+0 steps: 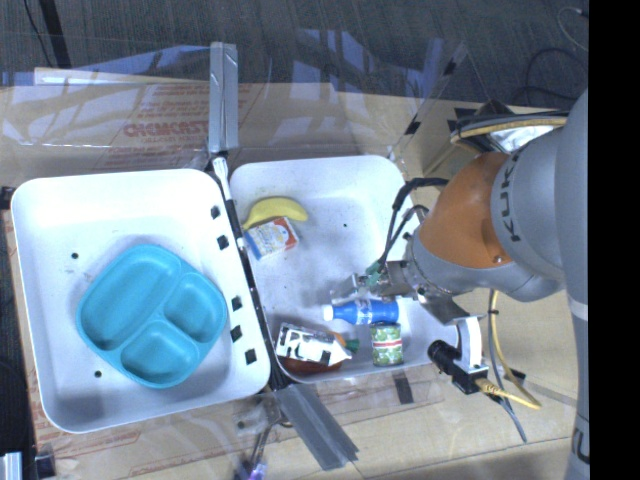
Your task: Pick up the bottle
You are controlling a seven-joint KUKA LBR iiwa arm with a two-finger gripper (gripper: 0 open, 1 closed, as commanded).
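A wooden bench (120, 133) carried two shallow white bins under clear sheeting. Nearest in the right bin (330, 183) lay a dark carton (312, 347) and a green-labelled can (387, 344). Just behind, the blue plastic bottle (364, 312) lay sideways (white cap leftward), touching the gripper (372, 280); its grip was unclear. Farther back lay a curved yellow banana (277, 209). The left bin (60, 218) held a smooth blue sectioned tray (152, 313).

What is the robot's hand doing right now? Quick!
End effector: right above the bottle in the right bin; open or closed cannot be told.
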